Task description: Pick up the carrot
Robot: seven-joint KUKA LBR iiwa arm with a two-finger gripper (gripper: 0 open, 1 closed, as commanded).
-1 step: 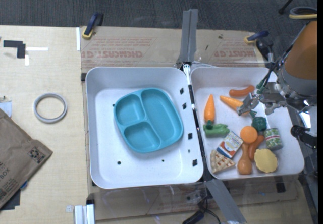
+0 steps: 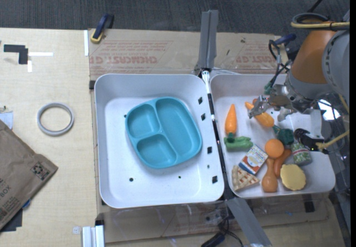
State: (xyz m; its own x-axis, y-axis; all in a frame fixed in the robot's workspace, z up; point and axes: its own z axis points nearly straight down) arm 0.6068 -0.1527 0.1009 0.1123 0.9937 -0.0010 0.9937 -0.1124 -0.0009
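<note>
1. Over the right bin (image 2: 328, 182), my end effector (image 2: 267, 108) hangs near the far wall, above an orange piece (image 2: 265, 119); I cannot tell its state.
2. Carrot (image 2: 231, 118) lies at the bin's left side, pointing away, just beyond a green pepper (image 2: 238, 142) and apart from my end effector.
3. I judge this the approach step: no grasp yet.
4. Next I must shift left, line up across the carrot and descend.
5. Count: two bins, one carrot, one blue plate (image 2: 163, 131) in the left bin (image 2: 105, 146), one tape ring (image 2: 55, 118) on the tabletop (image 2: 39, 73).
</note>
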